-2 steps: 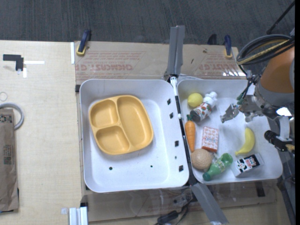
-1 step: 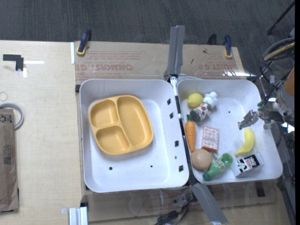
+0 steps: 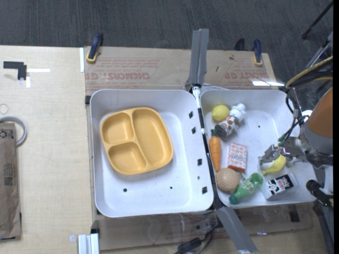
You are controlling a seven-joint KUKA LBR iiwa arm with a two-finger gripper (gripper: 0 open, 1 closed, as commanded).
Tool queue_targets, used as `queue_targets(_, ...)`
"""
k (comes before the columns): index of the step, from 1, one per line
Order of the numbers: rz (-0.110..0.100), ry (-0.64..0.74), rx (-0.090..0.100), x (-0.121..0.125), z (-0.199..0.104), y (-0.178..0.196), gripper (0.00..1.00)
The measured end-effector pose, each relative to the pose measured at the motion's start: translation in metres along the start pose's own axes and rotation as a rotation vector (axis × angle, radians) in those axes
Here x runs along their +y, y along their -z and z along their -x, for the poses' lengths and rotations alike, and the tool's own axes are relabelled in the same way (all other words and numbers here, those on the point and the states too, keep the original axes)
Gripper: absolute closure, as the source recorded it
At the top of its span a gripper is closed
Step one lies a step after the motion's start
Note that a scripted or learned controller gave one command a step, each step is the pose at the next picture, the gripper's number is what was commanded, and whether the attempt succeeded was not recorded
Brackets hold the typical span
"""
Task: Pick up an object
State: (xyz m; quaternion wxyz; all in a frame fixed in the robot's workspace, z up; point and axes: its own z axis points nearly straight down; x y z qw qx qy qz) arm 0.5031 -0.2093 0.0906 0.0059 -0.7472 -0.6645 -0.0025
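The right bin [image 3: 259, 121] holds several small items. A yellow lemon [image 3: 220, 112] and a small bottle [image 3: 232, 121] lie at its back. An orange carrot [image 3: 214, 151] runs along the left wall, beside a red-and-white box [image 3: 237, 156]. A round tan ball [image 3: 228, 179] and a green bottle [image 3: 246, 188] sit at the front. My gripper [image 3: 272, 155] hangs low over the bin's right side, right above a yellow banana [image 3: 274, 165] and touching or nearly touching it. A black-and-white carton [image 3: 279, 184] lies just in front of the banana.
The left bin [image 3: 153, 197] carries a yellow divided plate [image 3: 136, 140]. A grey divider [image 3: 199, 57] rises between the bins at the back. Cardboard [image 3: 137, 67] lies behind them. The arm's orange band [image 3: 324, 115] stands at the right edge.
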Motion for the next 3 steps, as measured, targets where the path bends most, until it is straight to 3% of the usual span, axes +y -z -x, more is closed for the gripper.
queue_targets(1, 0.0, 0.0, 0.0, 0.0, 0.0, 0.0, 0.0)
queue_targets(2, 0.002, -0.004, -0.007, 0.0, 0.003, 0.009, 1.0)
queue_targets(3, 0.004, -0.175, -0.013, 0.002, -0.053, 0.115, 1.0)
